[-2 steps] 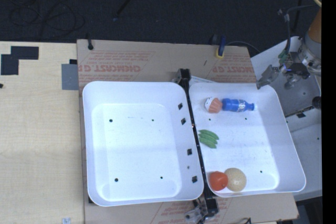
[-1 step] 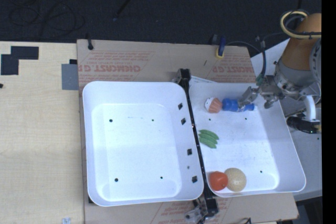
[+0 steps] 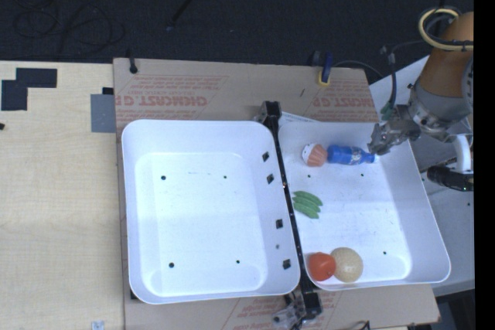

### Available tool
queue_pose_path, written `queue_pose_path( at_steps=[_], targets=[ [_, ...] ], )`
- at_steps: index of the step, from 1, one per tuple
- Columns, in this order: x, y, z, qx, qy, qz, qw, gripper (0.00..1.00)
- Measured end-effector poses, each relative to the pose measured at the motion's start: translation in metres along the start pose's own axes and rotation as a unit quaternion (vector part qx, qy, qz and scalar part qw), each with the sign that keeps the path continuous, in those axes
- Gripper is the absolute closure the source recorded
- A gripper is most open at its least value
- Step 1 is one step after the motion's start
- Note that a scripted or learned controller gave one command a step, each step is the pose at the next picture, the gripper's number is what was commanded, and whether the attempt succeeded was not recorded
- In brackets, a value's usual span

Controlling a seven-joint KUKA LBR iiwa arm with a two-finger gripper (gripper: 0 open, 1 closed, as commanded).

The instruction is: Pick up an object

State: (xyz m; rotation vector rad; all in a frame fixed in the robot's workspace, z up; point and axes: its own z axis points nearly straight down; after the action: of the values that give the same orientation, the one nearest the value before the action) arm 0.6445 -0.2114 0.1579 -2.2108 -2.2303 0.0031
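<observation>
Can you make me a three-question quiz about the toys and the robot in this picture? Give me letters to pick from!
1. Where is the green toy?
A. in the left bin
B. in the right bin
C. on the cardboard

2. What colour is the bottle?
A. blue
B. yellow
C. black

3. What is the tool doing?
A. lifting the red ball high
B. resting in the left bin
C. sitting at the far edge of the right bin, by the bottle's end

Answers:
1. B, it lies near the middle of the right bin, close to the divider.
2. A, its body is bright blue, lying on its side next to a small orange and white toy.
3. C, the tool is down beside the bottle, while the red ball sits on the bin floor next to a cream ball.
</observation>
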Motion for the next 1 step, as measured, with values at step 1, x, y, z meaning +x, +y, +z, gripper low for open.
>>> queue_pose_path(
  at_steps=[1],
  targets=[
    [-0.0001,0.0002,-0.0101,0.0,0.0,-0.002,1.0,1.0]
  ],
)
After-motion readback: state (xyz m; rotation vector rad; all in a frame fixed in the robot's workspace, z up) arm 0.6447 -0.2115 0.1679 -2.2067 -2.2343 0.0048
